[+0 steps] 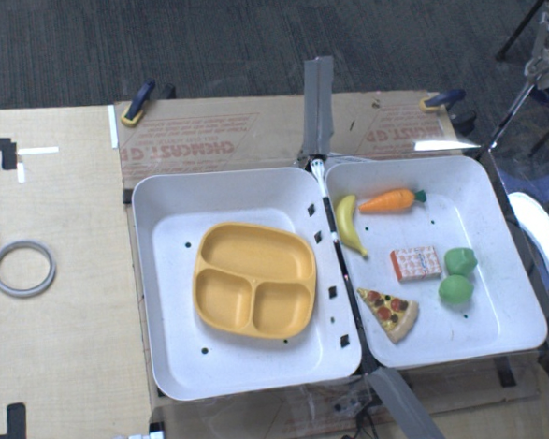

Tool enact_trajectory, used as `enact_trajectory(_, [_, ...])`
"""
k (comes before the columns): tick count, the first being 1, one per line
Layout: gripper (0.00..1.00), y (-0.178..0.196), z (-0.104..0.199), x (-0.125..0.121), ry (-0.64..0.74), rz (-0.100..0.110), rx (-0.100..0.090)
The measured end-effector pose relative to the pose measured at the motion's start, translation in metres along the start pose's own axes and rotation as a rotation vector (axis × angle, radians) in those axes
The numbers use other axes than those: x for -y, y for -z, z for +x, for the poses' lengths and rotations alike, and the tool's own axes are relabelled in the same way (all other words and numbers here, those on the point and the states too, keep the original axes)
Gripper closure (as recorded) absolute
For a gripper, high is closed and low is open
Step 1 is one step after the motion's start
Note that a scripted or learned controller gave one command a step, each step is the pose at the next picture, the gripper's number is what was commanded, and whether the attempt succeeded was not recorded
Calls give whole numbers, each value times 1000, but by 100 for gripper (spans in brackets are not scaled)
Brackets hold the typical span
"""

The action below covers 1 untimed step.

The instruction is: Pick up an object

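All loose things lay in the right shallow white bin [479, 336], which was on the side from which my arm reaches in. I judged that my first try should go there, not to the left shallow white bin [172, 357], where there was the yellow plastic plate with three compartments [254, 279].

Nearest to the right wall were two small green round toys [460, 261], one just beside the other. Just left of them was a small red and white box [416, 263], lying flat. These three were close together, so a grasp there could push a neighbour.

The orange toy carrot with green top [388, 201] lay apart from the others near the far wall. Its long axis ran left to right, so I would have to close across it, from far side to near side. The yellow toy banana [350, 225] lay along the dividing wall, too close to it for comfort. The toy pizza slice [391, 311] was flat and low near the front.

I thought the carrot was the best choice. Whether my jaws were spread or pressed together, I could not tell.
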<state>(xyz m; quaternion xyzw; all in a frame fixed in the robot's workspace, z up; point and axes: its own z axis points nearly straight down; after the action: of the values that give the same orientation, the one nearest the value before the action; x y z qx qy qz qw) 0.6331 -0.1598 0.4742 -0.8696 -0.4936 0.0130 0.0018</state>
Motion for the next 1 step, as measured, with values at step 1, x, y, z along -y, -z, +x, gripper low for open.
enact_trajectory(1, [100,6,2,-1,4,3,4])
